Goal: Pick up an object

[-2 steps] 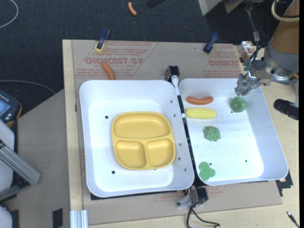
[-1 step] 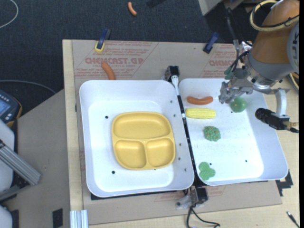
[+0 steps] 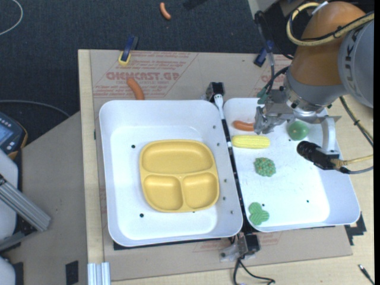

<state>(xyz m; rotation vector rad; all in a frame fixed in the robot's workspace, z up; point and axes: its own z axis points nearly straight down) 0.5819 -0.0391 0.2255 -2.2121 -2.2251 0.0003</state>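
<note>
In the right bin (image 3: pixel 332 206) lie a yellow corn cob (image 3: pixel 250 142), a small orange sausage (image 3: pixel 241 124), a green ball (image 3: pixel 297 129), a green broccoli floret (image 3: pixel 265 167) and another green piece (image 3: pixel 257 213). My gripper (image 3: pixel 263 125) hangs low at the bin's back left, just above the corn cob's right end and right of the sausage. Its fingers point down and nothing shows between them.
The left bin (image 3: pixel 119 159) holds a yellow divided plate (image 3: pixel 178 174). An orange sausage (image 3: pixel 136 88) lies on the cardboard behind it, and another (image 3: pixel 165 10) on the dark floor. Blue clamps (image 3: pixel 126 50) hold the board's back edge. A black cable piece (image 3: pixel 314 154) hangs over the right bin.
</note>
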